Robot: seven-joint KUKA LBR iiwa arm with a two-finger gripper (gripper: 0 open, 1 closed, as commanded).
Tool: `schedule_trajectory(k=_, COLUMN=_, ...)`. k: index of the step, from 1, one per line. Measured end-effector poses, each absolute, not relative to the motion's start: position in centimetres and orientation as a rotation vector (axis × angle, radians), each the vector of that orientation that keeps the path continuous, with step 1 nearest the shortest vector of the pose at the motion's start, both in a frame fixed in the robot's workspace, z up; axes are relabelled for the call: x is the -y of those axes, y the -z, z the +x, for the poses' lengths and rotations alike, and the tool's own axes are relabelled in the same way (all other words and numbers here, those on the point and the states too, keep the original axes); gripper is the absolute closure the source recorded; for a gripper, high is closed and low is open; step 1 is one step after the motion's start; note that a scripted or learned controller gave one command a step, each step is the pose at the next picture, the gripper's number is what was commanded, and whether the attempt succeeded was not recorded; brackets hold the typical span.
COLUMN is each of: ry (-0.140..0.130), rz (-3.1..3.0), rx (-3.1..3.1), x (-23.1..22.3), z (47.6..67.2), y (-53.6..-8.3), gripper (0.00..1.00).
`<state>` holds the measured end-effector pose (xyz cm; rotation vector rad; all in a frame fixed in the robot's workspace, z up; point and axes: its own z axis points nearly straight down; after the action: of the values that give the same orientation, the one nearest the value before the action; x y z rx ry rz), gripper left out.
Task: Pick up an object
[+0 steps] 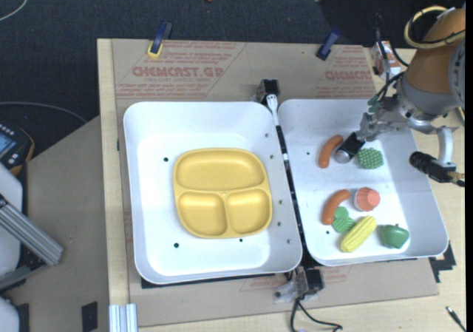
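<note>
Over the right bin (421, 197) your gripper (350, 148) sits low beside the orange sausage (329, 151); its grip state you cannot tell, nothing visibly lifted yet

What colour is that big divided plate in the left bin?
Yellow. The divided plate shows plainly in the camera view, lying in the left white bin.

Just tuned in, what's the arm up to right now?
The arm has its gripper down in the right bin, between an orange sausage and a green broccoli piece. Nothing is visibly held. Nearer the front of that bin lie a second sausage, a pink-topped piece, a corn cob and a green pepper. The left bin holds a yellow divided plate.
</note>
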<state>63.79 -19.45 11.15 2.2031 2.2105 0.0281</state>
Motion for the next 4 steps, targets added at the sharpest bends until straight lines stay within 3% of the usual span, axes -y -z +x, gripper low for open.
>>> schedule_trajectory(k=1, ry=-0.005, rz=2.215, rx=-2.216, x=20.3, z=64.5, y=-16.2, gripper=1.00)
schedule_trajectory(k=3, ry=-0.004, rz=2.217, rx=-2.218, x=20.1, z=64.4, y=-22.7, gripper=1.00)
schedule_trajectory(k=4, ry=0.000, rz=2.220, rx=-2.228, x=15.2, z=61.6, y=-22.5, gripper=1.00)
